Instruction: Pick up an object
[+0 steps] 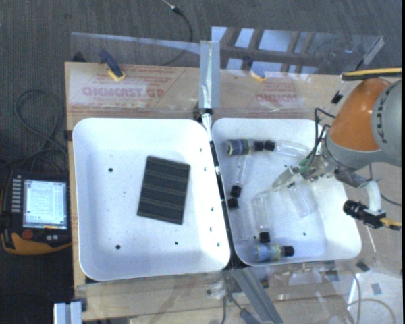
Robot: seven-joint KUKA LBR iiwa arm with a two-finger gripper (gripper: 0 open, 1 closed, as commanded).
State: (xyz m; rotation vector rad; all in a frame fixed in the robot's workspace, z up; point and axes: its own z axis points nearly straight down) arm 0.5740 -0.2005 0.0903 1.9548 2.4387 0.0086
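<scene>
the arm (pixel 364 123) reaches in from the right over the right bin (pixel 337 245). its gripper (pixel 304 171) is low above the bin's middle, but the view is too blurred to tell its state or any contact. in this bin lie small bottles with black caps: one near the far wall (pixel 246 146), one at the near wall (pixel 270 252), and clear ones between. the left bin (pixel 94 140) holds a dark ribbed pad (pixel 164 190). both bins sit on the counter (pixel 142 93).

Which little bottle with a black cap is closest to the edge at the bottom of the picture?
The bottle by the right bin's bottom wall. The other capped bottle lies near the top wall.
</scene>
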